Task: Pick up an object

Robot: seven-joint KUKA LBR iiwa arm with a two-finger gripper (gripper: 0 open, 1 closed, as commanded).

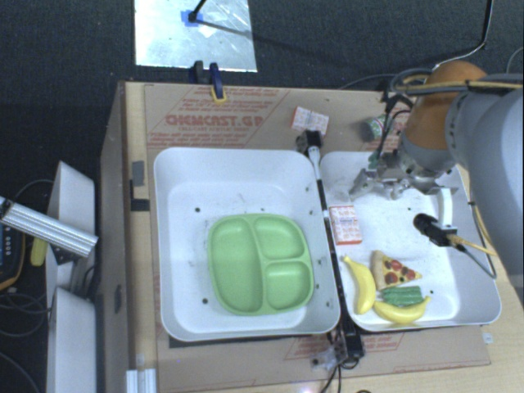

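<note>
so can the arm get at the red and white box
Probably yes: the gripper is over the same bin, nothing lies on the box, though it sits close to the bin's wall.

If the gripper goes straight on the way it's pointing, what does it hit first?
Probably the bare floor of the right bin: the gripper points down over its far end, with nothing visible beneath. The red and white box lies off that line, though depth is hard to judge.
</note>
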